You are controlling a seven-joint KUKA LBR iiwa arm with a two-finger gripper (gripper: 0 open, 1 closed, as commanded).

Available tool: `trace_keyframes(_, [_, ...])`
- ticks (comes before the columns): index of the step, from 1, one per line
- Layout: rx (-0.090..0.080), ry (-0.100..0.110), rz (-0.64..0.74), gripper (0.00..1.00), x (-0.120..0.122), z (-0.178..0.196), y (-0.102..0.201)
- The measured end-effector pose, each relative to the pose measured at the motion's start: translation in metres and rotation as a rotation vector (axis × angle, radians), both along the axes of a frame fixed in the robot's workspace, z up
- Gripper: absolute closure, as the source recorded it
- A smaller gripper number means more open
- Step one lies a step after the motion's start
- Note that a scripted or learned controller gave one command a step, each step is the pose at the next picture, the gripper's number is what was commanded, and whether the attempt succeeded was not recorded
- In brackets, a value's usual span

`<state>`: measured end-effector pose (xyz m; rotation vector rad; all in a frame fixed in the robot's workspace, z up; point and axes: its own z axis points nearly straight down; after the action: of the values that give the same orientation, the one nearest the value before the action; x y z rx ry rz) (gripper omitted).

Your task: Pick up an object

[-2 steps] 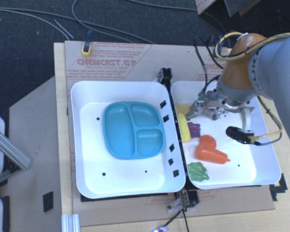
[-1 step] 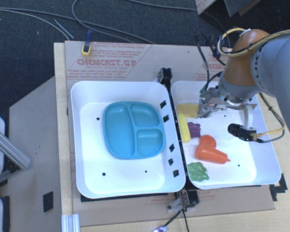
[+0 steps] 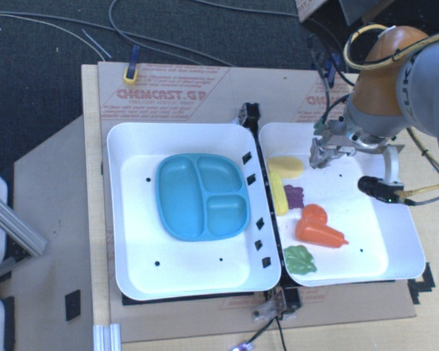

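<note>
The right bin (image 3: pixel 395 232) holds several toy foods along its left side: a yellow piece (image 3: pixel 284 167) at the top, a yellow banana (image 3: pixel 279 194) by the divider, purple grapes (image 3: pixel 294 195), an orange carrot-like piece (image 3: pixel 318 227) and a green leafy piece (image 3: pixel 299 259). My gripper (image 3: pixel 323 154) hangs over the upper part of the right bin, just right of the yellow piece, with nothing visible between its fingers. The grey arm with its orange band (image 3: pixel 384 64) comes in from the upper right.
The left bin (image 3: pixel 132 218) holds a blue divided plate (image 3: pixel 203 196). A black divider with clips (image 3: pixel 256 189) runs between the bins. Cables (image 3: pixel 395 192) trail over the right bin's right side. The bins rest on a cardboard sheet (image 3: pixel 168 90).
</note>
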<state>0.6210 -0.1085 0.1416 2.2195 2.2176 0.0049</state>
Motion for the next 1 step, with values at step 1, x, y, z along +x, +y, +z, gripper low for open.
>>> trace_keyframes(1, [-0.001, -0.002, 0.001, 1.00, 0.0096, 0.0539, -0.0068])
